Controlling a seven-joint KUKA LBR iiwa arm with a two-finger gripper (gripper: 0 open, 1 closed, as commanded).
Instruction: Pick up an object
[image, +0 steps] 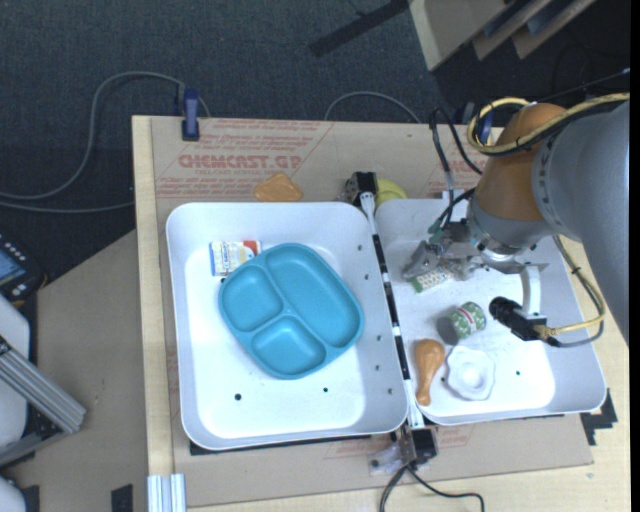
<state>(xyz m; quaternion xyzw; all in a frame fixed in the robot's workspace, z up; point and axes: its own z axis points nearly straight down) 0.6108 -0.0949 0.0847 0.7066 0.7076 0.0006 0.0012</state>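
My gripper (428, 262) reaches into the upper left part of the right bin (560, 385), under the arm's orange band (515, 175). A small green and white packet (429, 282) lies right at its tip, and I cannot tell if it is touched. Below it in the same bin are a small green can (465, 318) lying on its side, a tan toy drumstick (428, 366) and a white round piece (470, 376). The left bin (200, 400) holds a blue divided plate (290, 308) and a small white carton (232, 254).
Behind the bins on the bench lie an orange piece (278, 187) and a yellow object (389, 191). A black clip (362, 186) sits where the bins meet. Cables run along the arm (545, 330) and across the dark floor (100, 110).
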